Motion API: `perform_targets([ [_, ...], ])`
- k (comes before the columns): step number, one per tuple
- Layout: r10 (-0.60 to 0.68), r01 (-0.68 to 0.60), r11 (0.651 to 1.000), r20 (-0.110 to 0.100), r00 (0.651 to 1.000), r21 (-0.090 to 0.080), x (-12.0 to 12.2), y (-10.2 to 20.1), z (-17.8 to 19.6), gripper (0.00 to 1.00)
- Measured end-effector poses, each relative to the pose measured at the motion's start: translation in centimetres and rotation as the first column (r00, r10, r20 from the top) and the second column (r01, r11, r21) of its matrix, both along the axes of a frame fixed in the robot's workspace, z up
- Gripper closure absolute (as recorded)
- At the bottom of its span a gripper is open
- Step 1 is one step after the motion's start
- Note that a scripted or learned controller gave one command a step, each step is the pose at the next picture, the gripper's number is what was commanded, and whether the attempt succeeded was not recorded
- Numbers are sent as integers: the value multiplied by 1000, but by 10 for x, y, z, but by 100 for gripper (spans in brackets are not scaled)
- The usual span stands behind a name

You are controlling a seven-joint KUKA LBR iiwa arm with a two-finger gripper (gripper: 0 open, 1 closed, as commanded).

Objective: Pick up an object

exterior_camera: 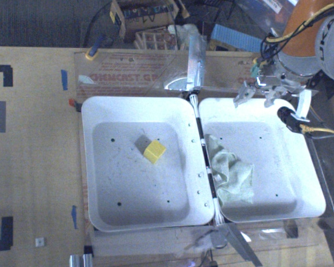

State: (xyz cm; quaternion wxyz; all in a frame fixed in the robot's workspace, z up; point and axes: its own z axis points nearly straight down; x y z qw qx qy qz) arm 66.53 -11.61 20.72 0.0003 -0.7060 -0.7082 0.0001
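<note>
Bench surface: pale plywood (33, 166) with black corner markings and short blue tape strips (64, 80). Two shallow white bins sit side by side, touching along the centre seam. Behind them lies a brown cardboard sheet (133, 74) bearing faded red lettering, too blurred to read with confidence. Beyond the bench: cables, a wooden crate (141, 13), a blue pad (236, 38).

Left bin (100, 115): one small yellow block (154, 151) near the middle of the floor, tilted, with a grey shadow beside it. Right bin (311, 193): a crumpled pale green cloth (230, 171) against the left wall.

Gripper (259, 95): above the back rim of the right bin, fingers spread apart, nothing between them. Orange band of the arm (308, 10) visible top right.
</note>
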Motion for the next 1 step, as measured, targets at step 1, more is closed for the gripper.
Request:
perform_targets([
  [1, 208, -208, 978, -1, 978, 0, -24, 89, 2, 0],
])
